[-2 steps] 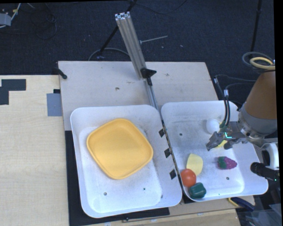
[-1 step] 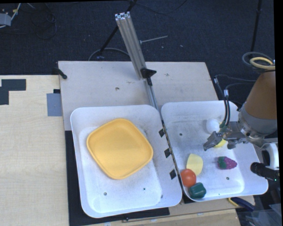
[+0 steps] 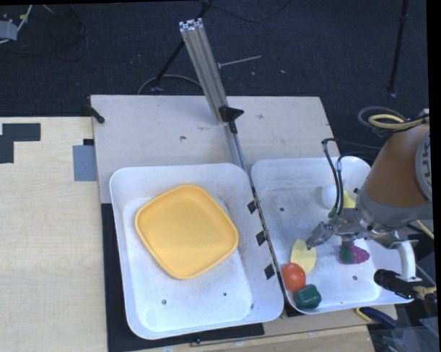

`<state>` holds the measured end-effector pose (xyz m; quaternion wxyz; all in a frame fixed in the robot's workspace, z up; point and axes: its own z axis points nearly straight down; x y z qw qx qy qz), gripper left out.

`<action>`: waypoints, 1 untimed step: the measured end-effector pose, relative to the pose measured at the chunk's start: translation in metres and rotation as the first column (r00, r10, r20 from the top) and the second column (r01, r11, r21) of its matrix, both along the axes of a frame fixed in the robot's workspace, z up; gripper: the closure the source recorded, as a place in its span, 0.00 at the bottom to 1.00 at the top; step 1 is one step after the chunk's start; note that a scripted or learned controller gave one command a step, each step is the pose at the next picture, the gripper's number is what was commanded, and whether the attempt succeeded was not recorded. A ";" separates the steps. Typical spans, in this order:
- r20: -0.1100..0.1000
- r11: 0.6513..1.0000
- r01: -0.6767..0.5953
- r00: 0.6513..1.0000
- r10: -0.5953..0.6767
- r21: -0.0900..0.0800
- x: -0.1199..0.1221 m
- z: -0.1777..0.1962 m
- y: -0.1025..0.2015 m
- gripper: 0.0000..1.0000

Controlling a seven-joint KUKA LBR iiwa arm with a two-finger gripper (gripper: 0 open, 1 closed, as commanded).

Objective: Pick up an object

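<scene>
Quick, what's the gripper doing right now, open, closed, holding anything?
Gripper: low in the right bin, over the purple object; whether it is open, shut or holding cannot be told from this view.

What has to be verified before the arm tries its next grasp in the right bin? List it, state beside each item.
1. Hand is over the right bin: ok.
2. A target lies close to the hand: ok, the purple object sits just beneath it, with a green piece against it.
3. An object is between the fingers: cannot tell, the wrist hides them.
4. Room around the purple object: ok, the yellow piece lies apart to the left.
5. Red ball and dark green object are out of the way: ok, both sit near the front corner.
6. Left bin stays out of the move: ok, the yellow plate rests there untouched.
</scene>
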<state>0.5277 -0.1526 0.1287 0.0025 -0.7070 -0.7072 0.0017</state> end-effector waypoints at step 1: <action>0.009 1.000 0.000 1.000 0.000 -0.001 0.001 -0.036 0.000 0.00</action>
